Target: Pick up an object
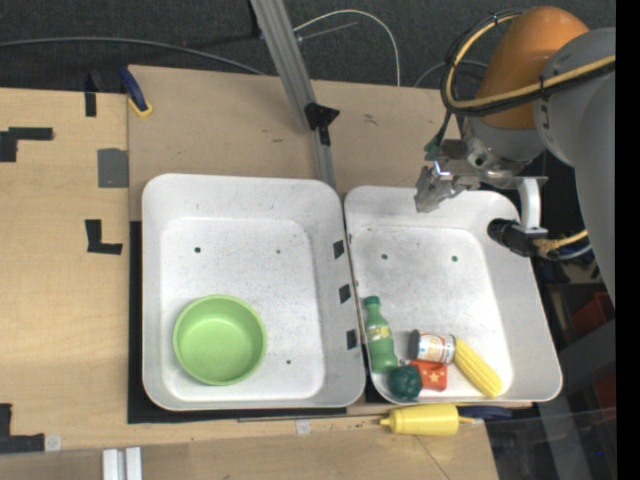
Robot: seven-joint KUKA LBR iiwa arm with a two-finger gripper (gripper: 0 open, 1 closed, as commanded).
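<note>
The gripper (pixel 432 190) hovers above the right bin's (pixel 520 298) upper rim, grasping nothing; its spread is unclear. The candidates, including a green bottle (pixel 378 333) and a corn cob (pixel 478 368), cluster at lower right.

Even, bright overhead light, soft shadows, slight graininess, mild softness throughout.

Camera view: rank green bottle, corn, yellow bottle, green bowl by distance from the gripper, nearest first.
From the gripper, at the right bin's far edge:
1. Green bottle, right bin, left side.
2. Corn, right bin, near corner.
3. Yellow bottle, on the bench past the bin.
4. Green bowl, left bin.
</note>
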